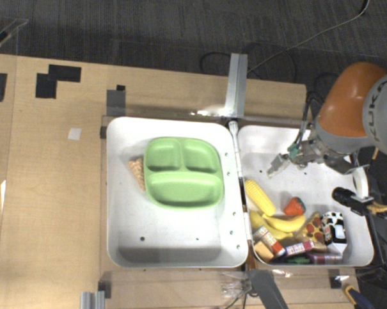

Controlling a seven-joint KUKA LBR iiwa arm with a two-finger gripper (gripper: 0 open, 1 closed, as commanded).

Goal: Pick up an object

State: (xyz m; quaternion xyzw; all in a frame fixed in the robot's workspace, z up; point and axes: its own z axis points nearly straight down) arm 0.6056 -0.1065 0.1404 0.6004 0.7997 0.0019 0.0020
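The right bin [261,142] holds a pile of toy food along its front half: a yellow corn cob [258,194], a banana [284,223], a red strawberry-like piece [295,206], a black-and-white item [334,226] and several small packets [292,248]. My gripper [281,163] hangs over the bare back part of this bin, pointing down and to the left, apart from the pile and above the corn cob in the view. Nothing shows in it. The grey arm with its orange band [349,100] reaches in from the right.
The left bin [164,239] carries a green divided plate [182,171] with a brown textured piece [137,172] sticking out at its left edge. A metal divider [237,88] stands between the bins at the back. Black cables run behind the right bin.
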